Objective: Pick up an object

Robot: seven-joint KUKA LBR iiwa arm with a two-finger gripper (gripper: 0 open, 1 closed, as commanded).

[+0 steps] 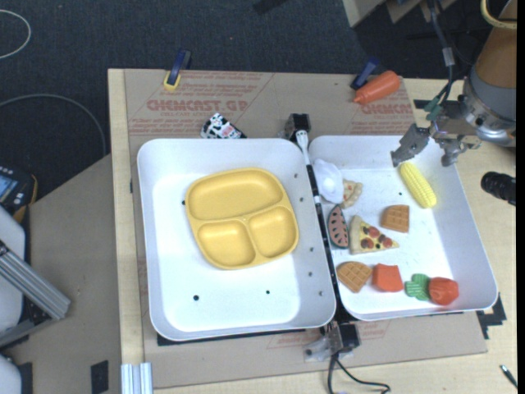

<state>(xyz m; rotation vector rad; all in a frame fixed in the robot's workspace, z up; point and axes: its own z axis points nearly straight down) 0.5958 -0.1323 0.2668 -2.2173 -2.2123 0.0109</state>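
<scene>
Cardboard-topped bench (246, 97) over dark carpet, two white bins side by side.

Left bin (164, 286) bearing a yellow divided plate (242, 216); right bin (472, 236) scattered with toy food — corn cob (417, 184) near the far right, white piece (327, 179) by the divider, watermelon slice (338, 226), pizza slice (369, 235), waffle (395, 217), cookie (354, 275), red block (387, 277), tomato with green leaves (435, 289). Gripper (435, 148) hovering above the right bin's far edge, just over the corn, fingers spread apart and gripping nothing. Toy carrot (377, 87) lying outside on the cardboard — well apart from the bins' contents.
</scene>
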